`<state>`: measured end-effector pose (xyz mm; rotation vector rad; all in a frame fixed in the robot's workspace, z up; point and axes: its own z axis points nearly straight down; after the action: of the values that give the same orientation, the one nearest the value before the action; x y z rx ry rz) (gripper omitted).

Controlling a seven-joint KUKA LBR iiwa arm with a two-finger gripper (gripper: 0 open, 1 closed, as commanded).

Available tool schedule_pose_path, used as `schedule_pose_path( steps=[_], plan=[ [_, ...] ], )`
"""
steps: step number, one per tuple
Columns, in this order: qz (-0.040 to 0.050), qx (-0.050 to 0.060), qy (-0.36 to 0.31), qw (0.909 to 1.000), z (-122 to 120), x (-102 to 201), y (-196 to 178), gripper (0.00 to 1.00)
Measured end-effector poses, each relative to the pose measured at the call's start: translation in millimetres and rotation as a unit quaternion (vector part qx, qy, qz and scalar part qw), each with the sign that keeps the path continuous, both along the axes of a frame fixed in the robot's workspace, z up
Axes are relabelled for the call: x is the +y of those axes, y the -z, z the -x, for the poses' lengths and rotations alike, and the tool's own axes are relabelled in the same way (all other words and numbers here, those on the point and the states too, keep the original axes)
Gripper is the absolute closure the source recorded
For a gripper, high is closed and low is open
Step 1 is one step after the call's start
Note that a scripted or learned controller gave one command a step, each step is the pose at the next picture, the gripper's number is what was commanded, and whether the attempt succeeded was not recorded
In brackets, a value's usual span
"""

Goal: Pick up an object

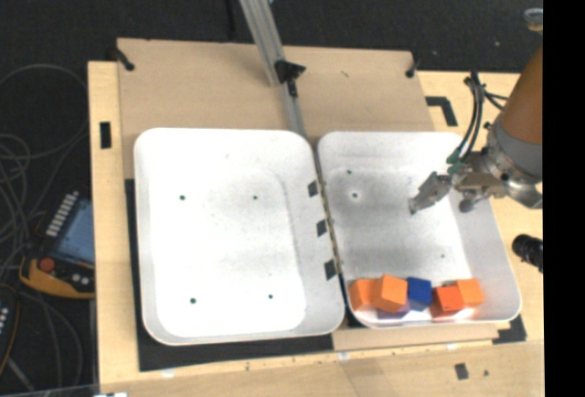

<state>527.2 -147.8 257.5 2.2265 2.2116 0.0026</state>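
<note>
You see two white bins on the tan counter (pixel 366 84): the left bin (pixel 224 230) and the right bin (pixel 411 157). Along its near wall sit four orange blocks (pixel 393 293) and one blue block (pixel 419 291). The jaws (pixel 448 194) hang above, spread with nothing between them.

Reaching in from the surface's right edge, the grey arm (pixel 523 125) with its orange band angles down and leftward, its gripper (pixel 439 194) hanging with fingers (pixel 426 196) spread apart, nothing between them.

Blocks (pixel 416 293) crowding bin's (pixel 384 157) near wall
</note>
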Motion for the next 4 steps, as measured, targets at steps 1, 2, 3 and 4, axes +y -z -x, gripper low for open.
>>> schedule_pose_path(
  steps=[1,2,3,4],
  plan=[
    [0.0009,-0.002,0.001,1.0,-1,-1,-11,1.0],
    [-0.0015,0.002,-0.008,1.0,11,81,10,1.0],
    [-0.0012,0.005,-0.006,1.0,34,109,64,1.0],
    [-0.0005,-0.002,-0.005,1.0,42,113,8,1.0]
  ],
)
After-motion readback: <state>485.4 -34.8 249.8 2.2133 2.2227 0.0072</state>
